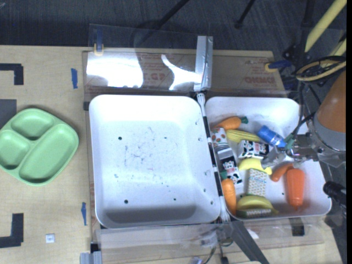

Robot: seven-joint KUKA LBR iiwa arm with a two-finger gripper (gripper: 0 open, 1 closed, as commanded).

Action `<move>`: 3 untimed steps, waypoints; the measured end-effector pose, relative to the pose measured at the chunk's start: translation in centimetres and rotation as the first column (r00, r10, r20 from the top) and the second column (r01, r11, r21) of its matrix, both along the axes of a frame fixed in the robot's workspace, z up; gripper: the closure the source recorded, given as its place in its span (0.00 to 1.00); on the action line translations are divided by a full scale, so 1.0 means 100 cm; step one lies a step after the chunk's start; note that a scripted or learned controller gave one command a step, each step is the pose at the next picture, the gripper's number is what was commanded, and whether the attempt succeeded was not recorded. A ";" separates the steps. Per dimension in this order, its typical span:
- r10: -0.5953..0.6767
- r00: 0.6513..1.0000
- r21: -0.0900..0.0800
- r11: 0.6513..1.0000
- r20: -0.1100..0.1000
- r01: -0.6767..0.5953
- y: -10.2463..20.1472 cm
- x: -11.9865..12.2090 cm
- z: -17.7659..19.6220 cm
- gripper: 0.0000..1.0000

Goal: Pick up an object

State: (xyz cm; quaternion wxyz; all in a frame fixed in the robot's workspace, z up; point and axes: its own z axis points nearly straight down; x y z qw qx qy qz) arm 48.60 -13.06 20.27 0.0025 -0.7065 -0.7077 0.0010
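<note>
From above, the silver two-finger gripper [278, 157] hangs low in the right white plastic bin [258, 104], among toy food. It is too blurry to tell its grip. A long orange plastic carrot [295, 186] lies at its five o'clock.

Claw [276, 156] low, arm from the right
</note>
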 end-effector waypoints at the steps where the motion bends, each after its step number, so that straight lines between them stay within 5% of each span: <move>1: 0.121 0.993 0.006 0.993 0.001 -0.121 -0.035 -0.006 -0.091 0.00; 2: 0.162 0.987 0.003 0.987 0.010 -0.162 -0.025 0.029 -0.112 0.00; 3: 0.157 0.987 -0.003 0.988 0.022 -0.157 -0.028 0.033 -0.100 1.00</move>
